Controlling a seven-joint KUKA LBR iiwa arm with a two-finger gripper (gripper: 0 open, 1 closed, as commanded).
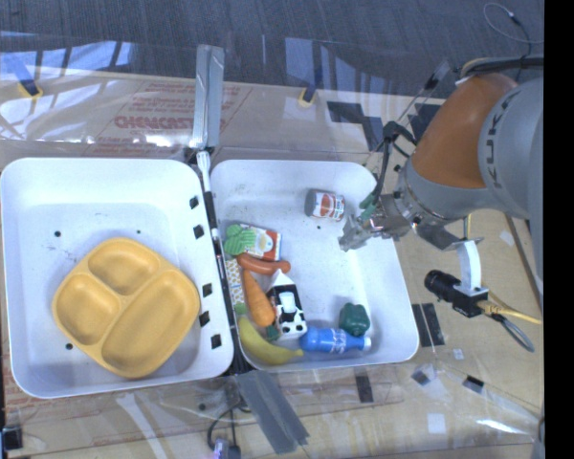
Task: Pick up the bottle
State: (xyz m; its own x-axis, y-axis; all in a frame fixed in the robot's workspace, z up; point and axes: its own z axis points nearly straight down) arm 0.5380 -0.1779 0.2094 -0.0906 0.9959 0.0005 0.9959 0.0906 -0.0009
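The bottle lies on its side at the near edge of the right bin, touching the banana; my gripper hangs empty well beyond it, finger spread indiscernible, so I should descend across its body.

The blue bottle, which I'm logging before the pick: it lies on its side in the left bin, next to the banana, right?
Not quite. The camera view shows the blue bottle lying on its side in the right bin, not the left bin, which holds the yellow divided plate. It does lie next to the banana, along the bin's near edge.
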